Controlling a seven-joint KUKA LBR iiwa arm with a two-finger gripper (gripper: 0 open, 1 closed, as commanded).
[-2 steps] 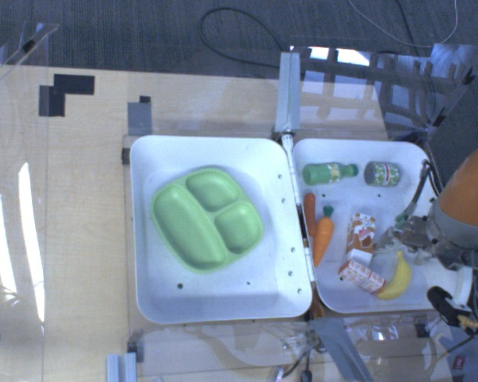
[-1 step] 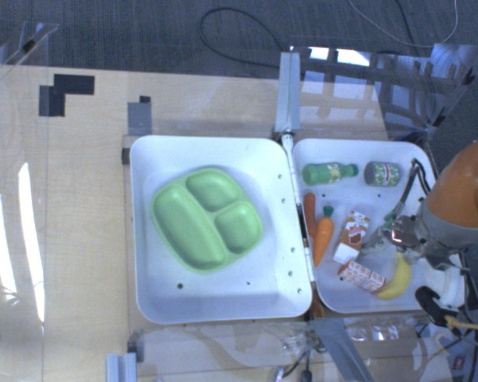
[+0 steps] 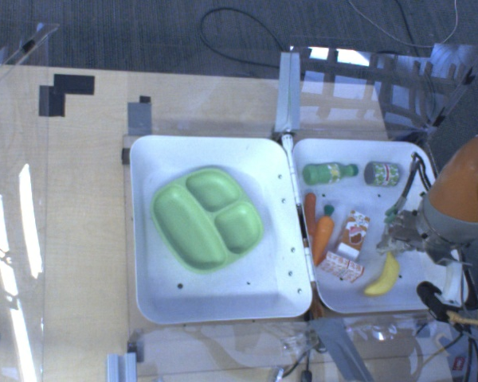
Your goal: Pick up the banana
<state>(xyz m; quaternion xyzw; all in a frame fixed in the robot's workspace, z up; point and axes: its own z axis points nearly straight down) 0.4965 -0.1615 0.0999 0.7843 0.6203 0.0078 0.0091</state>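
The yellow banana (image 3: 382, 278) lies in the right bin (image 3: 358, 151), near its front right corner, curving from upper right to lower left. My gripper (image 3: 395, 237) hangs just above the banana's upper end, reaching in from the right under the orange-banded wrist (image 3: 462, 185). The banana rests on the bin floor, and nothing shows it being held.
Also in the right bin are a green bottle (image 3: 329, 173), a small can (image 3: 382, 173), an orange carrot (image 3: 324, 237), a red stick-shaped item (image 3: 310, 213) and two snack packets (image 3: 353, 231) left of the banana. The left bin (image 3: 143, 285) holds a green divided plate (image 3: 207, 217).
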